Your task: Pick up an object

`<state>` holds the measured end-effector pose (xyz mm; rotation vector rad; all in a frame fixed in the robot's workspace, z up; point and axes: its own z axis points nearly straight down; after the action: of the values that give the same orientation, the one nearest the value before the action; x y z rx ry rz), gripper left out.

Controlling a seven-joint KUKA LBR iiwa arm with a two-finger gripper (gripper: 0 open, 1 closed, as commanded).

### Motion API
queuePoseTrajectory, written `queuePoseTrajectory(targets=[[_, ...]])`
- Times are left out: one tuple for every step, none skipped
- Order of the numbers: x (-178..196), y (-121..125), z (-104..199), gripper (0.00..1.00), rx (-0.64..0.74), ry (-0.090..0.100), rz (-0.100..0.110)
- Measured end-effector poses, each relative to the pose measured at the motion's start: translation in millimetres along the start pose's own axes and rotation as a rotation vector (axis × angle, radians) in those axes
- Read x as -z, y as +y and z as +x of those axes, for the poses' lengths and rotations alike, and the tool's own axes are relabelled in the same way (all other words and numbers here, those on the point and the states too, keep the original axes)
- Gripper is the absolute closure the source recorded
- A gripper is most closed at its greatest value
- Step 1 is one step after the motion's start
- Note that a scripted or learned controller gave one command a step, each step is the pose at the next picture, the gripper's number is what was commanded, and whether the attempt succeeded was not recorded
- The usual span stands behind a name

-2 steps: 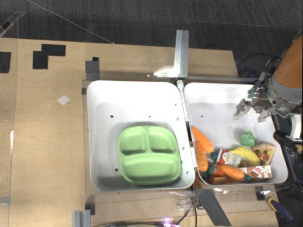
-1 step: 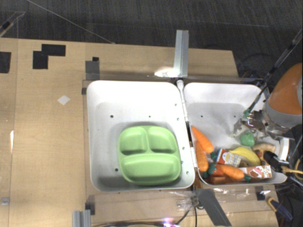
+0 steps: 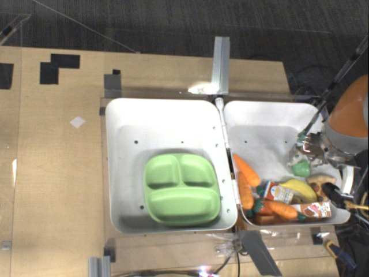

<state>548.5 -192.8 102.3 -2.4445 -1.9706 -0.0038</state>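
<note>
I have two bins side by side on the bench (image 3: 52,172), touching along their shared wall. In the left bin (image 3: 124,126), a sectioned tray (image 3: 181,188) lies toward the near side, right of centre. In the right bin (image 3: 265,120), everything is heaped in the near half: two carrots (image 3: 247,176) by the left wall, a banana (image 3: 300,188) right of them, a carton (image 3: 311,210) along the near wall. The gripper (image 3: 308,152) sits over that bin's right side, just behind the heap.
</note>
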Motion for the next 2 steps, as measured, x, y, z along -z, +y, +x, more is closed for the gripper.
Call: queuePoseTrajectory(targets=[[49.8, 5.3, 42.5, 1.0, 0.088, -0.001, 0.0], [103.5, 13.6, 100.9, 1.0, -0.015, -0.002, 0.001]])
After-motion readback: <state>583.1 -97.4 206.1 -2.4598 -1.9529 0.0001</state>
